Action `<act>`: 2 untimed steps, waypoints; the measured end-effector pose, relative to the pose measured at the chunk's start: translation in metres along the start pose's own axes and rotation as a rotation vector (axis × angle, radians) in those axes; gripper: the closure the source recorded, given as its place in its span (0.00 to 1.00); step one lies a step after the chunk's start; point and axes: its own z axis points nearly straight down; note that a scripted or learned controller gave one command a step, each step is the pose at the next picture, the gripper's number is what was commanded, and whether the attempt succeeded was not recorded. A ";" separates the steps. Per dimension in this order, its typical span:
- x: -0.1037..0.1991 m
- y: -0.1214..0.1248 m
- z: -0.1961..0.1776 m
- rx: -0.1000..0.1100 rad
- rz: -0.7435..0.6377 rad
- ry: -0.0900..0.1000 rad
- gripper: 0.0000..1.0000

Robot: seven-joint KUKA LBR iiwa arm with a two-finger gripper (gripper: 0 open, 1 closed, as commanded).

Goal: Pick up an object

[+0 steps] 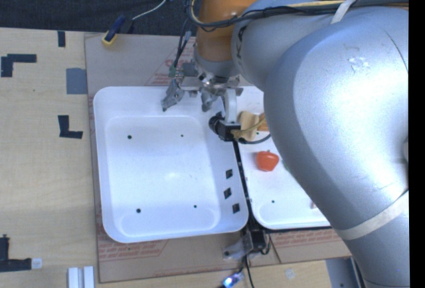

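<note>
A small red object (267, 160) lies on the white floor of the right bin (285, 210), a short way past the right wall of the left bin (159, 167) and about level with the middle of that wall. A tan object (251, 123) of uneven shape lies in the same bin, nearer to the left bin's right wall and closer to that bin's far corner; it is apart from the red one. I cannot tell whether the tan object touches the wall.

The gripper (186, 105) hangs over the far rim of the left bin, nearer its far right corner than its far left one. Its two fingers (169, 100) are spread apart and nothing sits between them. It is well apart from both objects.

Above the gripper, beyond the left bin's far rim, sits the orange band (226, 4) of the arm (332, 101), whose grey bulk covers most of the right bin.

A row of small black squares (230, 191) runs along the left bin's right wall, toward its near corner. The left bin's floor shows four small dark dots.

On the bench (40, 167), beyond the left bin's far left corner, lies a yellow and blue piece (113, 31) with a pale cable leading away from it
</note>
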 end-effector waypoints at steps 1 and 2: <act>-0.051 -0.072 -0.039 0.005 0.005 -0.002 0.00; 0.054 -0.056 -0.017 0.000 -0.008 0.002 0.00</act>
